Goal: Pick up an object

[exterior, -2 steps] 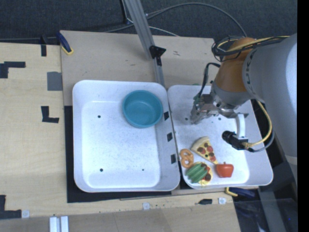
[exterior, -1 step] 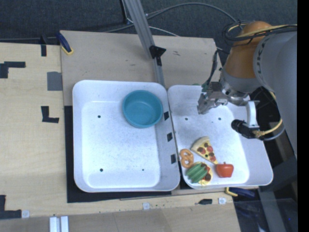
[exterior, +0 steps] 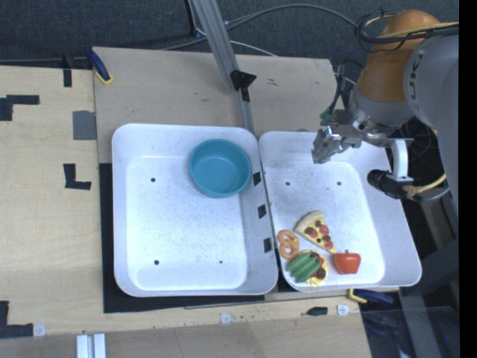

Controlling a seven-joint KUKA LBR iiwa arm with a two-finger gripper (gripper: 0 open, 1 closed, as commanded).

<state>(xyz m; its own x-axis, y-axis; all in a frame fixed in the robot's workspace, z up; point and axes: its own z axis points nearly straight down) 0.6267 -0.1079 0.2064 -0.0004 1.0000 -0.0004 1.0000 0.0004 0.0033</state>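
Observation:
My gripper (exterior: 322, 154) hangs over the back edge of the right bin (exterior: 350, 192), with nothing seen between its fingers. At the front of that bin lie a pizza slice (exterior: 316, 230), a pretzel (exterior: 288, 241), a green vegetable piece (exterior: 303, 264) and a red tomato-like piece (exterior: 347, 261), close together. They are well in front of the gripper. A blue bowl (exterior: 219, 167) sits upright at the back of the left bin (exterior: 179, 230).
A slanted metal pole (exterior: 220, 43) rises behind the bins, ending near their shared wall. Cables run across the dark floor at the back. The arm's grey and orange body (exterior: 395, 66) fills the upper right.

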